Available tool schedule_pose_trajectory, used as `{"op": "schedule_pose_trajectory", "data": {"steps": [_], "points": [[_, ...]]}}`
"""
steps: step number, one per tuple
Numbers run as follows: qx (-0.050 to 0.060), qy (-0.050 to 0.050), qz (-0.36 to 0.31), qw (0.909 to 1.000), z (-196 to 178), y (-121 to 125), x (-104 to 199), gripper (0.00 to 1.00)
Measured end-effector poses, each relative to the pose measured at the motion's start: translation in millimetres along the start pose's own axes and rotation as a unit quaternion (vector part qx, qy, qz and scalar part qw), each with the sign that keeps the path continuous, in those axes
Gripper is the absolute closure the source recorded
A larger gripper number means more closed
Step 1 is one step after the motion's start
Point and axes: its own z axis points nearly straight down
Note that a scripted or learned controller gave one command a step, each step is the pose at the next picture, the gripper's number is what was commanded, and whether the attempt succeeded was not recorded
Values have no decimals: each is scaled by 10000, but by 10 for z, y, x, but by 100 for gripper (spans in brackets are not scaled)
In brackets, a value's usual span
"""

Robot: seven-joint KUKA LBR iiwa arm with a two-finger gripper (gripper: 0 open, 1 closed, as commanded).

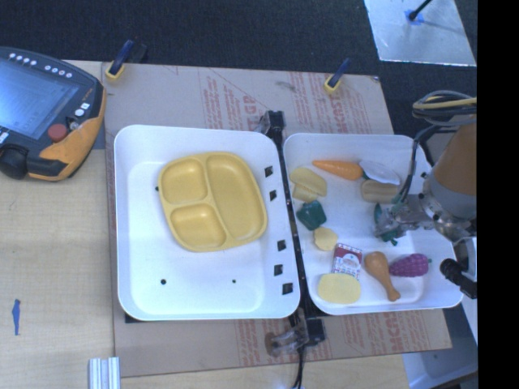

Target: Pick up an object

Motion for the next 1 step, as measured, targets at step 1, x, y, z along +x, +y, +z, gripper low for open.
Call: {"op": "schedule_pose_trajectory", "data": {"steps": [1], "points": [[-37, 4, -23, 10000, -420, 320, 438, 100]]}}
